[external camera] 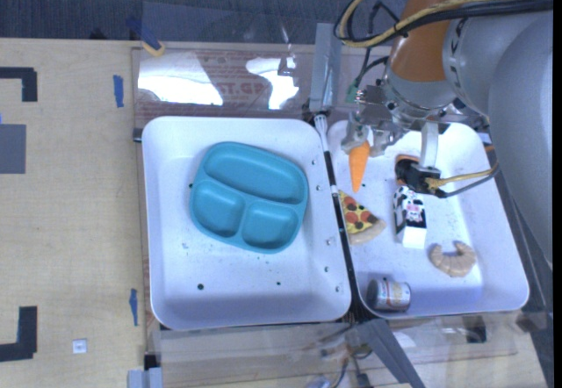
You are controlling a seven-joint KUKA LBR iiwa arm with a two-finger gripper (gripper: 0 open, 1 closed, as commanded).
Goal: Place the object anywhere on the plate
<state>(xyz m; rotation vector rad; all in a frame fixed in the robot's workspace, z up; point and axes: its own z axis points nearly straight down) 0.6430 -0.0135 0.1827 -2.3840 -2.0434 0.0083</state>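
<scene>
On your left, the pale bench carries the left bin. In it you see the blue plate, lying flat about midway between the bin's left and right edges. It has three compartments: a long one on the far side and two smaller ones on the near side.

Move across the wall where the two bins meet and you are in the right bin. Near its far-left corner the pincer is clenched on the carrot, with the broad end between the fingers and the tip pointing toward the near edge. You cannot tell whether that tip touches the bin floor. So the task's thing is in the right bin, close to its left edge and well apart from the plate.

Just nearward of the carrot, a pizza slice lies against the same left edge. At the near-left corner a can lies on its side.

Further right, a small cow-patterned carton sits around the bin's middle. Beyond it a croissant lies toward the near edge.

The grey arm comes in from the far-right corner, its orange band above the wrist.
</scene>
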